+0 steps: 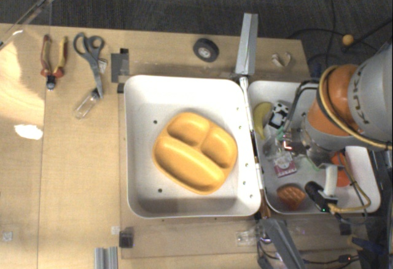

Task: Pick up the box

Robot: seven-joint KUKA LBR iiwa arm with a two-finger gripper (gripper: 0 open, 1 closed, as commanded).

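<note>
Two bins sit here; the pincer [284,146] hangs low over a small box [285,166] just beneath it, seemingly for grabbing; its grip I cannot tell.

Even overhead light is filling a sharp view, glare is washing out the bench [24,86] at left, and soft shadows are pooling inside the left bin [184,206].

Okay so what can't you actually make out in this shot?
- Gripper: hidden under the arm in the camera view.
- Right bin: largely covered by the arm.
- Box: cannot tell which of the small items beside the wrist it is; too small and cluttered.
</note>
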